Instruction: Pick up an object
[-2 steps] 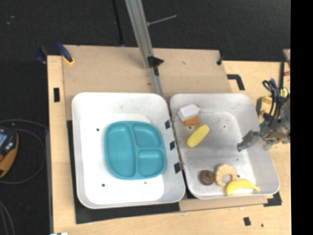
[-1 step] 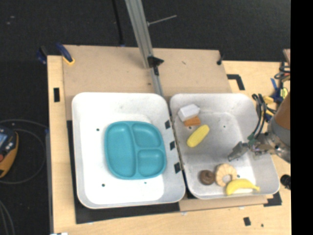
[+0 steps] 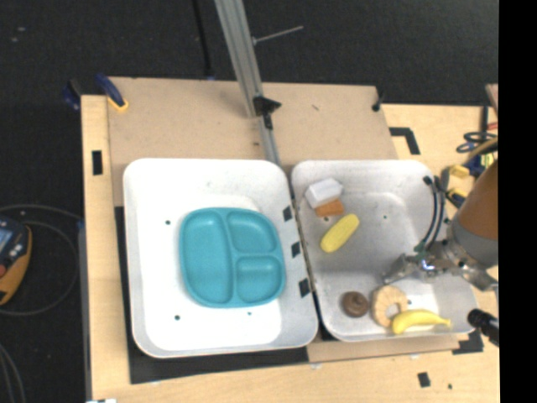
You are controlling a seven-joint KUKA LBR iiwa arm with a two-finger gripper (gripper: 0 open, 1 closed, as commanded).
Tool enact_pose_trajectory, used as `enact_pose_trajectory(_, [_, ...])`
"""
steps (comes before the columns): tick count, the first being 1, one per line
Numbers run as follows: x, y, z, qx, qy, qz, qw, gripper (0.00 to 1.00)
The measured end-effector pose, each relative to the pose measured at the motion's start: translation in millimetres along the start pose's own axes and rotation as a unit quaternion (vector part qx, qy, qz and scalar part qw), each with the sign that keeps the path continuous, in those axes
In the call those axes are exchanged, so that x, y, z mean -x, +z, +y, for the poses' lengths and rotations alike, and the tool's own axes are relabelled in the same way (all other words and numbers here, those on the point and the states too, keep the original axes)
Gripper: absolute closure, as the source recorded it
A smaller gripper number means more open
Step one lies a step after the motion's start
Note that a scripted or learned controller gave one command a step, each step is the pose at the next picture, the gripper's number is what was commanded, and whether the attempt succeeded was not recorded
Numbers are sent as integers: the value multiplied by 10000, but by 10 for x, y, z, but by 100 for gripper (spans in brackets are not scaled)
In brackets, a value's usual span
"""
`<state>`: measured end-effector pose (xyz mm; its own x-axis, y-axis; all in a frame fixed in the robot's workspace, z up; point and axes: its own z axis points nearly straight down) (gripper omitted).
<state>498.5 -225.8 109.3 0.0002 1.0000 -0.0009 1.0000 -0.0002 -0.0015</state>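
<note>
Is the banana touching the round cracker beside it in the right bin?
Touching. The camera view shows the banana lying against the lower edge of the cracker, with no bin floor visible between them.

A light wooden bench (image 3: 210,120) stands on a dark, nearly black floor (image 3: 101,23), seen from above at a slant. A grey metal rail (image 3: 239,44) runs from the top of the frame down to the bench's middle. A blue and yellow clamp (image 3: 111,93) grips the bench's far left corner. Black cables (image 3: 38,300) loop across the floor at left.
</note>
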Motion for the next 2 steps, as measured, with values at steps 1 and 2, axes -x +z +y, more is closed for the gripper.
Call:
enact_pose_trajectory(1, [16,-141,15,36,15,-15,10000,100])
enact_pose_trajectory(2, [-28,-677,121,49,-21,-15,10000,100])
